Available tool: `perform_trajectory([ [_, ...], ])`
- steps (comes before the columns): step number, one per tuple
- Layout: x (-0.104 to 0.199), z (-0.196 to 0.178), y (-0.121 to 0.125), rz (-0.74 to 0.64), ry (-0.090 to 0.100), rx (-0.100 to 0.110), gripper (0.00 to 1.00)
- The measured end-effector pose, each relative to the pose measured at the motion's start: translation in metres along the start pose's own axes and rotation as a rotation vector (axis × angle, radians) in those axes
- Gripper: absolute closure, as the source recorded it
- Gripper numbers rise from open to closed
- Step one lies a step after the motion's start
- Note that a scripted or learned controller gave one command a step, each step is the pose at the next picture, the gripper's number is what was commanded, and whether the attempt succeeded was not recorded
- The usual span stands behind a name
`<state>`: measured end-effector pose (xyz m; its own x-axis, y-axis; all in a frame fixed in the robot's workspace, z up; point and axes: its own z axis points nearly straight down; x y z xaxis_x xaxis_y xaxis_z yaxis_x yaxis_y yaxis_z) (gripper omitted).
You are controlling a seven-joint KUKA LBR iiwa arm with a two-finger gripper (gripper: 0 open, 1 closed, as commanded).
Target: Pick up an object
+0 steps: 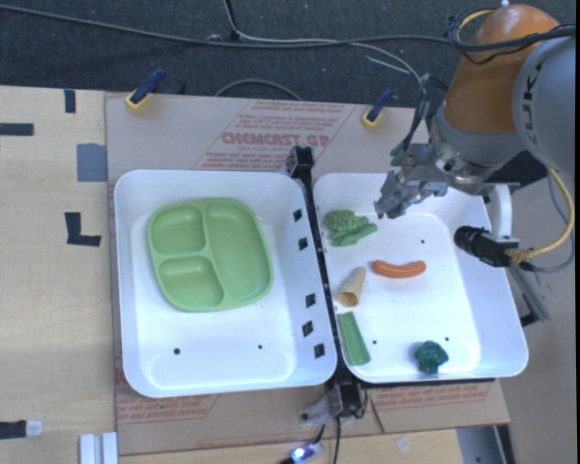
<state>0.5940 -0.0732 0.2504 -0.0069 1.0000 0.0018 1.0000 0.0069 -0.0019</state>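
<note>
Camera view – tool near right bin's far edge, beside lettuce.

— What's in the left bin?
— A tray, towards its back.
— And the right bin?
— Lettuce at the back left, a sausage just right of it and nearer, a cone left of the sausage, a stick before the cone, broccoli front right.
</note>
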Motion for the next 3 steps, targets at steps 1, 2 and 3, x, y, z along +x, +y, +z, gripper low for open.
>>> perform_trajectory([
  [1,0.053,-0.001,-0.003,0.0,-0.001,0.0,1.0],
  [2,0.1,0.005,-0.022,0.001,-0.001,0.002,1.0],
  [3,0.149,0.008,-0.03,0.001,-0.001,0.001,1.0],
])
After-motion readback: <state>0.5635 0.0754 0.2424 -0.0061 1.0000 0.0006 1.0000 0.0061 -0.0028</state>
